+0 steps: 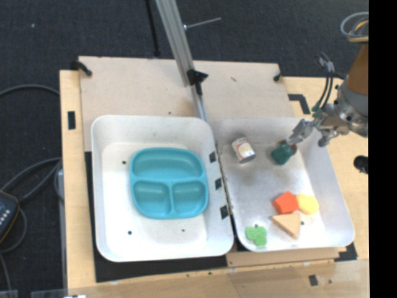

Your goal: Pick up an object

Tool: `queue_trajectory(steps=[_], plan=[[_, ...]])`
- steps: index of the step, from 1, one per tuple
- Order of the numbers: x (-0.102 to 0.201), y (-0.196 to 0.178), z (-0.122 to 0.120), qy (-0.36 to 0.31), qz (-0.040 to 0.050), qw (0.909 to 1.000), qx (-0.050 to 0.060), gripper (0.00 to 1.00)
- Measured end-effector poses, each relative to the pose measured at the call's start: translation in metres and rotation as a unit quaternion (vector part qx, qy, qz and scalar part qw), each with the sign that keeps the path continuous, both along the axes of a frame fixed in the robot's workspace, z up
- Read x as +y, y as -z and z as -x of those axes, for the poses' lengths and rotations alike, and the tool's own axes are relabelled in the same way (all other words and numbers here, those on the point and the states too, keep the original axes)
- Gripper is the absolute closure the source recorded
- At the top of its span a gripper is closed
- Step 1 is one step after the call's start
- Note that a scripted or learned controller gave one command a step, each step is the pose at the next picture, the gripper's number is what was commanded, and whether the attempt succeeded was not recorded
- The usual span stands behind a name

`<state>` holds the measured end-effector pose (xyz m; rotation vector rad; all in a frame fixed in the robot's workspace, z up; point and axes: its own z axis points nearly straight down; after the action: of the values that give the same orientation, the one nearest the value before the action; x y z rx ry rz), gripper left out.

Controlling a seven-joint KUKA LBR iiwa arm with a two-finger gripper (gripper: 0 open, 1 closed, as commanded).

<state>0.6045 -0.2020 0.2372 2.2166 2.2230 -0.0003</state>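
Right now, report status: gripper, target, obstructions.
Gripper over right bin, next to the dark green object. Grasp unconfirmed. Small can lies apart to its left.

The arm enters at the right edge of the frame, orange band uppermost, wrist slanting down and leftward. Its pincer [296, 136] sits right of centre, one finger [302, 131] angled left.

Robotics laboratory: plywood counter [73, 166] bearing two shallow white plastic bins [102, 185], slanted aluminium mounting rail [175, 36], loose black cables [25, 166], dark carpet [62, 17].
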Motion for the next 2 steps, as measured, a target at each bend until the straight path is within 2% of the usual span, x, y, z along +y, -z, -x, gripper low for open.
queue_trajectory(steps=[1,2], plan=[[0.0,0.0,0.0,0.0,0.0003,1.0,0.0,0.0],[0.001,0.043,0.004,0.001,-0.0001,1.0,0.002,0.0]])
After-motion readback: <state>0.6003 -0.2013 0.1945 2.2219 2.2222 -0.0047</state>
